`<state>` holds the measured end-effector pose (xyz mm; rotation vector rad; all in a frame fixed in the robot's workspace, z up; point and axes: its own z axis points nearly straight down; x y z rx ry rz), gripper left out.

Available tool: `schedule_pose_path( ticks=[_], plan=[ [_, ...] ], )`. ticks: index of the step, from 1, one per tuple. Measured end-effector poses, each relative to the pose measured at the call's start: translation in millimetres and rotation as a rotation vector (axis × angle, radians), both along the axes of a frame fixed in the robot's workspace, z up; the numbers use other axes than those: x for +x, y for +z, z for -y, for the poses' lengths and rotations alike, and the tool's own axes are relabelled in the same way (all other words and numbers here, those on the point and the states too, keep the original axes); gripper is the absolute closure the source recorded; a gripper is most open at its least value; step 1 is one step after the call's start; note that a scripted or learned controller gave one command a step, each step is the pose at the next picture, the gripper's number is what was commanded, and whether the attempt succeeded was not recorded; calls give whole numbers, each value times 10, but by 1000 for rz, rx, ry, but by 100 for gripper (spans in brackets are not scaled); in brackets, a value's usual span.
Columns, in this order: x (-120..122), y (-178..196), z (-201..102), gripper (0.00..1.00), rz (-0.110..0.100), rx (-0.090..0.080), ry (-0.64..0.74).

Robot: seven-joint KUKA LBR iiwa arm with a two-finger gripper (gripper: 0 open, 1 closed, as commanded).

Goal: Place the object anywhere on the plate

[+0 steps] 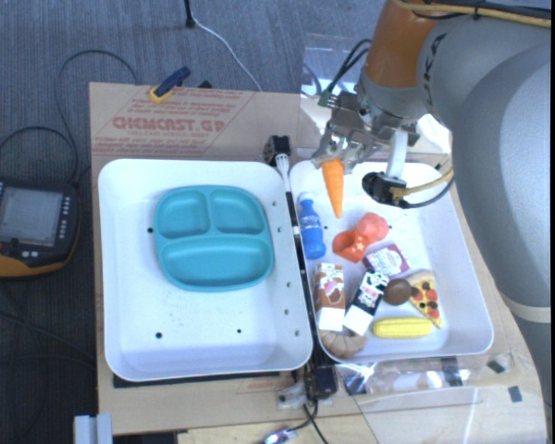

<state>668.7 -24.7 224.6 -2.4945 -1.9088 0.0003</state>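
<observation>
**Carrot hanging from gripper over far end of right bin**

Hard to make out: the gripper (338, 158) is sitting in shadow under the grey arm (444, 44), and the fingertips are blending into the dark metal around them. Even so, the fingers are showing closed in on the broad top of the carrot (334, 185), gripping it there. The arm's bulk is running off the right and top edges, covering the far right corner of the right bin (472, 285). A black cable loop (388, 189) is hanging just right of the carrot.

The carrot: orange, cone-shaped, smooth like a toy, pointing tip-down and tilting slightly. It is hanging over the far left part of the right bin, near the divider between the bins, just beyond a blue bottle (311, 228) lying along that edge.

The plate (213, 237), teal with three compartments, is lying in the middle of the left bin (129, 340), well apart from the carrot.

Other items are crowding the near half of the right bin: a red piece (363, 236), a yellow corn cob (402, 326), a pizza slice (424, 292) and small printed boxes (330, 285) whose labels are too small to read.

Writing: the brown board (166, 128) beyond the left bin is bearing red print, blurred, reading roughly "CHEMCAST GP". A handheld pendant (28, 225) with a grey screen is lying far left, its screen text unreadable.
</observation>
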Motion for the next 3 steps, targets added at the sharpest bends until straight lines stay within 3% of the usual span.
schedule_pose_path(
  ticks=[1,2,3],
  plan=[
    [-194,-443,-591,100,-7,-1,61],
    [-283,-419,-1054,100,-3,-1,240],
    [-282,-419,-1048,0,-3,-1,239]
  ],
)
